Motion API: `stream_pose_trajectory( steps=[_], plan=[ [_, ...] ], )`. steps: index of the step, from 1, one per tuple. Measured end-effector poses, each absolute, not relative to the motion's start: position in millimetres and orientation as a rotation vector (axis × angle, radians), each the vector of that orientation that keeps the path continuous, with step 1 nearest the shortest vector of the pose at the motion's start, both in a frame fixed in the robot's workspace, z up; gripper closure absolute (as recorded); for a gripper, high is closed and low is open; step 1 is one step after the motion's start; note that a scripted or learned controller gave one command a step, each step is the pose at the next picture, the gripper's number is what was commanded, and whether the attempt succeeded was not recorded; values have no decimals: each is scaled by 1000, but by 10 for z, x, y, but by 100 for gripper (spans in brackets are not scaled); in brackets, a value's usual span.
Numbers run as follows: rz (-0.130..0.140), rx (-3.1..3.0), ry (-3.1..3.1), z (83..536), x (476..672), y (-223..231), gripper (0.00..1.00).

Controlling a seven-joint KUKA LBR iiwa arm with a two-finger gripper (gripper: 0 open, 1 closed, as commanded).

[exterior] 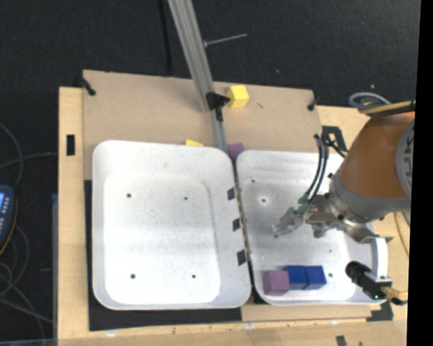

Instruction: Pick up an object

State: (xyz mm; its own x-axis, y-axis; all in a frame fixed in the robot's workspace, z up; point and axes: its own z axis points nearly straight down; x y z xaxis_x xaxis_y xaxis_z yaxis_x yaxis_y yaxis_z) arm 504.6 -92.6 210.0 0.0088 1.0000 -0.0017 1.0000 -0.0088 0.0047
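Note:
A blue block (305, 276) and a purple block (275, 281) lie side by side at the near edge of the right bin (273, 178). My gripper (284, 225) hangs over the middle of that bin, up and to the left of the blocks, clearly apart from them. Nothing shows between its tips. The grey and orange arm (374, 168) reaches in from the right and covers the bin's right side.
The left bin (164, 224) lies beside the right one. On the board behind the bins sit a yellow block (238, 96), a small yellow piece (194, 142) and a purple piece (235, 149). A slanted metal rail (196, 53) rises at the back.

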Motion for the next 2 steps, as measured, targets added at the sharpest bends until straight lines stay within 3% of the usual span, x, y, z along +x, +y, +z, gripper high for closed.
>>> stream_pose_trajectory(
  steps=[1,2],
  plan=[
    [-9,2230,2215,1083,5118,-1910,0],
    [7,2209,2218,3157,5530,-2026,0]
  ],
)
